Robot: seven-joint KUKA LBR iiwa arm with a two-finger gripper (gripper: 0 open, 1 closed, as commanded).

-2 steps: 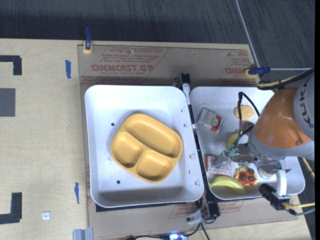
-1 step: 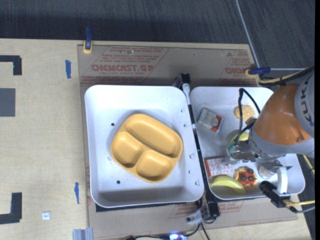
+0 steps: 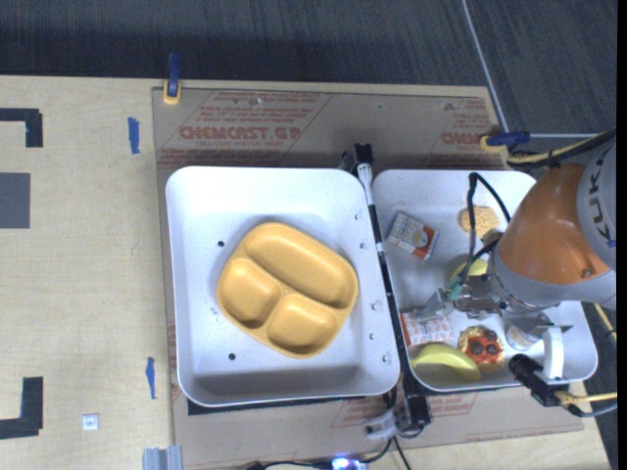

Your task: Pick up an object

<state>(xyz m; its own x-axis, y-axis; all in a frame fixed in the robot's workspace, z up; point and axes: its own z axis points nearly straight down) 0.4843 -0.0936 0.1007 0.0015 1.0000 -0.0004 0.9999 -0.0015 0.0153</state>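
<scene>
Down in right bin (image 3: 580, 360): gripper (image 3: 477, 297), lowered amid clutter under orange band (image 3: 549, 238); finger state impossible to tell. Just below gripper: round red-orange item (image 3: 480, 345) and yellow banana (image 3: 443, 362), both against near wall. Further back, well apart from gripper: small carton (image 3: 409, 233) and tan round piece (image 3: 480, 219), latter partly masked by cable. Beside it, left bin (image 3: 191, 262) carrying yellow three-compartment tray (image 3: 286, 288). Objects directly beneath wrist hidden; flat packet (image 3: 424, 313) at gripper's left indistinct.
</scene>
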